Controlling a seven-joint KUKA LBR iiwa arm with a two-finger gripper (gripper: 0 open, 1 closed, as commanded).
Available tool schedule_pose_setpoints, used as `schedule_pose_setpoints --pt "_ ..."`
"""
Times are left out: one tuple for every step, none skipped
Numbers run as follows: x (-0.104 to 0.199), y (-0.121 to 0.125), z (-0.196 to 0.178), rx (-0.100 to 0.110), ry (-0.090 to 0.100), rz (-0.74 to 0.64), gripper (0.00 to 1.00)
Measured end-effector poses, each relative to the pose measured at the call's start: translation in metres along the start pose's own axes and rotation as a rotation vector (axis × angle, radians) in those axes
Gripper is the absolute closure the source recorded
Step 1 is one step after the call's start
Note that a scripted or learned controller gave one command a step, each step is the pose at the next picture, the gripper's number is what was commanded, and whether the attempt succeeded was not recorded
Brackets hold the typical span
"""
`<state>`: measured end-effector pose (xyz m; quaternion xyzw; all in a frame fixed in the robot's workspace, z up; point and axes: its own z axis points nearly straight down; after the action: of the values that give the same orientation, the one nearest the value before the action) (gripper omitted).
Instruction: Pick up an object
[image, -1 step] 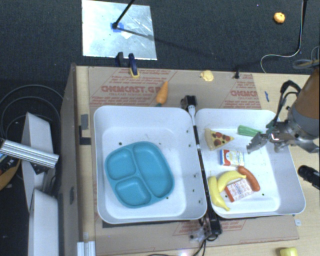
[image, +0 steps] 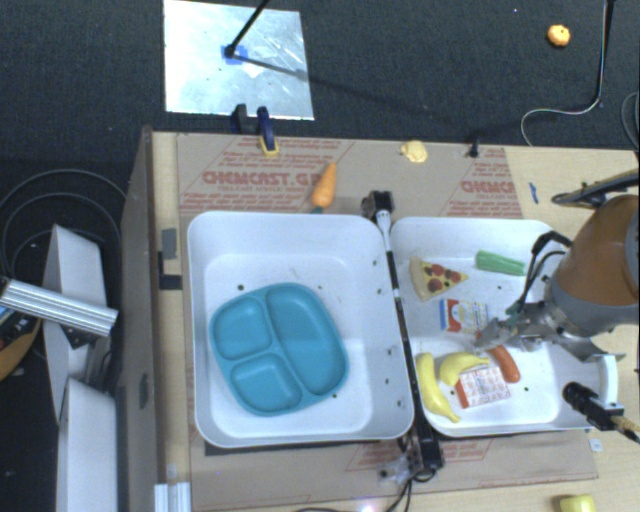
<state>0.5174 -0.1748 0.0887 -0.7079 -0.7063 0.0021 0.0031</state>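
The right bin (image: 540, 415) holds several small objects. A pizza slice (image: 437, 277) and a green block (image: 500, 263) lie near its back. At the front are a banana (image: 433, 385), a yellow piece (image: 462, 364), a red-and-white packet (image: 482, 385) and a red sausage (image: 506, 364). A small white carton (image: 458, 316) lies in the middle. My gripper (image: 494, 334) reaches in from the right, low over the bin, between the carton and the sausage. I see nothing held in it.
The left bin (image: 215, 300) holds a blue divided plate (image: 277, 347). An orange carrot (image: 323, 186) and a yellow lump (image: 414, 152) lie on the cardboard behind the bins. A black rod (image: 392, 270) runs along the divide between the bins.
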Motion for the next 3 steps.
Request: schedule_pose_setpoints --pt "0.035 0.088 0.003 -0.015 -0.001 -0.012 0.00" --pt "0.089 0.151 0.003 0.004 -0.004 -0.015 0.00" --pt "0.033 0.129 0.003 -0.008 -0.004 0.001 0.00"
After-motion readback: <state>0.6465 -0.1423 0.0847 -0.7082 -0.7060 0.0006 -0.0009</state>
